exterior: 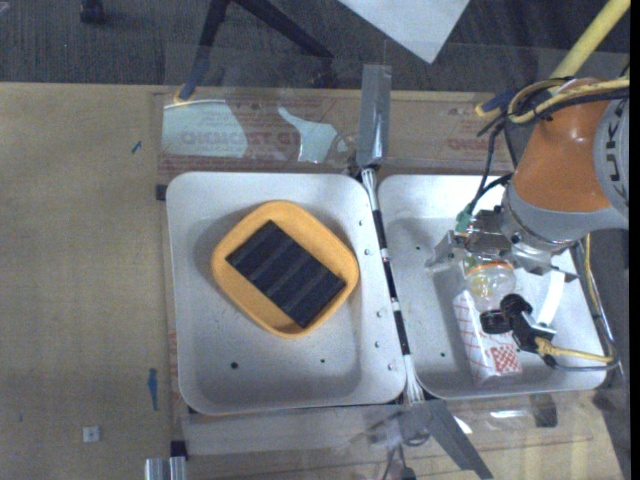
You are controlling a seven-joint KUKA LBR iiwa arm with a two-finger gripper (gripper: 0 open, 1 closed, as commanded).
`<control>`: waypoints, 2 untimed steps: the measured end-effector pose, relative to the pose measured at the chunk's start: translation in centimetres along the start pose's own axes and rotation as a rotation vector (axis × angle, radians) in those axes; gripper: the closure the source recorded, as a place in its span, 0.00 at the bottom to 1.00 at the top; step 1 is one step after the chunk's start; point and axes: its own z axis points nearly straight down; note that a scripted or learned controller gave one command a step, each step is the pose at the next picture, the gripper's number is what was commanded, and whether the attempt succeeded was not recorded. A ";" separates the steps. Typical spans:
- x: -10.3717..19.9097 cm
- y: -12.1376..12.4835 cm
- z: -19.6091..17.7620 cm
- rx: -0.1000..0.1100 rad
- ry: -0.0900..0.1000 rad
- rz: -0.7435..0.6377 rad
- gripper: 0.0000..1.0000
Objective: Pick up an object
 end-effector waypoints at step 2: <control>-5.3 1.1 5.4 0.002 0.001 0.197 0.00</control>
